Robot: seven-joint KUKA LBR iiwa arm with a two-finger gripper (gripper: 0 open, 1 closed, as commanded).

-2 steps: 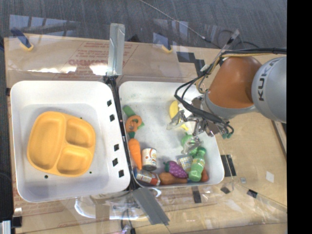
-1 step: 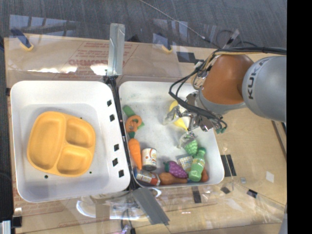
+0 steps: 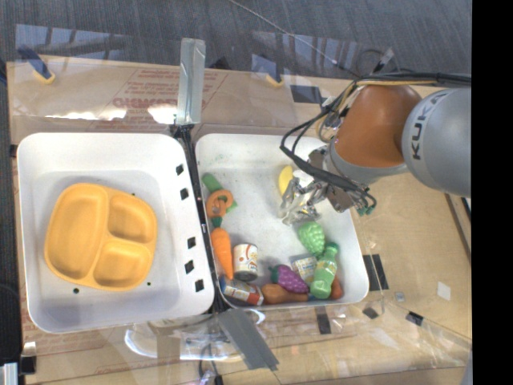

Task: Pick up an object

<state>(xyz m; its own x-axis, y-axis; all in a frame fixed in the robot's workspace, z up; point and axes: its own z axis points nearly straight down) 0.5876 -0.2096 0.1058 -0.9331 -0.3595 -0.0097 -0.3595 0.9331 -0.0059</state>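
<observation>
- Plainly no object is lifted yet: the toys all lie on the floor of the right bin [image 3: 240, 147], and the pick is not yet made.
- Nearest the tool [image 3: 298, 203] are a yellow banana-like toy [image 3: 285, 179] just beside it toward the bin's middle and a green bumpy toy [image 3: 312, 237] just below it; which of them is the target I cannot judge.
- The tool sits low over the right half of the right bin, its metal tip close to the floor; whether it is spread or closed, and whether anything sits in it, I cannot tell, as the wrist and cables cover it.
- Left to do, by my reading: close on one toy and raise it clear of the bin.
- Further off lie a carrot [image 3: 220, 249], a small can [image 3: 245, 259], purple grapes [image 3: 292, 278], a green bottle [image 3: 324, 271] and a green-and-orange piece [image 3: 218, 199] near the divider.
- The toys along the near wall overlap, so their edges are hard to separate.
- The left bin [image 3: 32, 159] holds a yellow divided plate [image 3: 100, 235].
- Both bins rest on the tabletop [image 3: 417, 279] under glare from clear sheeting.
</observation>
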